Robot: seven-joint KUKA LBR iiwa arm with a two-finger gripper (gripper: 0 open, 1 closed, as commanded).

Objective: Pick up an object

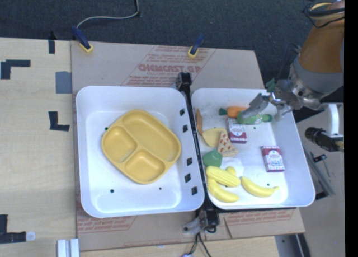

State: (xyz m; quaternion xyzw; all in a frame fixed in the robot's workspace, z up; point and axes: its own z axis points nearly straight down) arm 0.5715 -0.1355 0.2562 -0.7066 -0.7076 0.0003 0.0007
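Nearest, bananas (pixel 241 186) and corn (pixel 222 175) along right bin (pixel 296 194) front wall | red carton (pixel 272 158) beside them | cheese wedge (pixel 212 136), cracker (pixel 225 144), second red carton (pixel 237 130) mid-bin | gripper (pixel 258 106) over green item (pixel 253 118) beside carrot (pixel 236 110), finger state cannot be told | yellow divided plate (pixel 141 145) in left bin (pixel 89 138).

The right bin (pixel 296 155) holds a heap of toy food: two bananas (pixel 258 186) and a corn cob (pixel 222 176) at its lower edge, a red carton (pixel 272 158) toward the right, another red carton (pixel 236 131), a carrot (pixel 236 111) and a green vegetable (pixel 254 118) near the top.
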